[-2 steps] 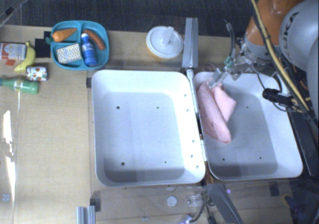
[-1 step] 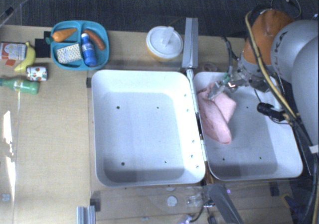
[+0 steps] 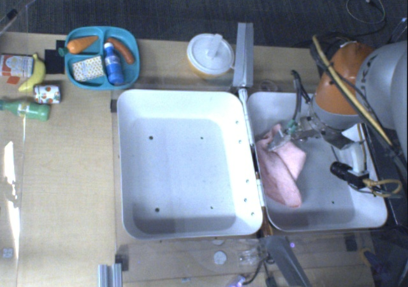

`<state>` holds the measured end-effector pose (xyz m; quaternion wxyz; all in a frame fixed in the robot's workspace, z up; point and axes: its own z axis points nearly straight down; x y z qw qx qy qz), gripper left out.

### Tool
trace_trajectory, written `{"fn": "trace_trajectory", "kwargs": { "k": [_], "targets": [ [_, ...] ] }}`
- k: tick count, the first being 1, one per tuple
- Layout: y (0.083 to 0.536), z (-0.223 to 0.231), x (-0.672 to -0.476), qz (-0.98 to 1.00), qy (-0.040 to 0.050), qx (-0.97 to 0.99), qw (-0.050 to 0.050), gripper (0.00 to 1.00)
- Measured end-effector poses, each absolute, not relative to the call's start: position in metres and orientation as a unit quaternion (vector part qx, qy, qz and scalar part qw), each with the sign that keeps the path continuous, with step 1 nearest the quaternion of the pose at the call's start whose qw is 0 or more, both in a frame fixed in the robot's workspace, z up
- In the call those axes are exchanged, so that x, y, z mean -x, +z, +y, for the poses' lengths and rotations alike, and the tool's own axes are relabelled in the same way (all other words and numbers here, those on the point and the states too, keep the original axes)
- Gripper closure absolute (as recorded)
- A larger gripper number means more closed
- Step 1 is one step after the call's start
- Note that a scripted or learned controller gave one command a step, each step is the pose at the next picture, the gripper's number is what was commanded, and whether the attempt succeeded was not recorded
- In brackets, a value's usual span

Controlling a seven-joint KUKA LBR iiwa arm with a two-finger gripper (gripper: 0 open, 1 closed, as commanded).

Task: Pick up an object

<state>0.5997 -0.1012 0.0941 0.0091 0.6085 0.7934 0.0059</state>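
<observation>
A pink cloth [image 3: 280,168] lies crumpled in the right bin [image 3: 331,209], against its left wall. My gripper [image 3: 285,137] reaches in from the right and sits low over the cloth's upper end, its tips touching or just above the fabric. The grey arm with its orange band [image 3: 338,81] hangs over the bin's upper right part. The fingertips blend with the folds of the cloth.
The left bin [image 3: 185,164] lies beside it, sharing a divider [image 3: 252,152]. Behind the bins stand a white lidded cup [image 3: 210,55] and a blue tray of toy food [image 3: 102,57]. Small toys [image 3: 29,85] lie at the far left. Cables [image 3: 357,177] trail over the right bin's right side.
</observation>
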Motion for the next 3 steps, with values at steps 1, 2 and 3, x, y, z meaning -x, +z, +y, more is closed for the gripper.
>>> {"fn": "trace_trajectory", "kwargs": {
  "k": [1,2,3],
  "targets": [
    [0.093,-0.096,-0.641,0.796,0.0054,-0.605,0.009,0.00],
    [0.094,-0.094,-0.607,0.802,0.0060,-0.597,0.009,0.00],
    [0.093,-0.100,-0.670,0.830,-0.0002,-0.558,-0.002,0.00]
  ]
}}
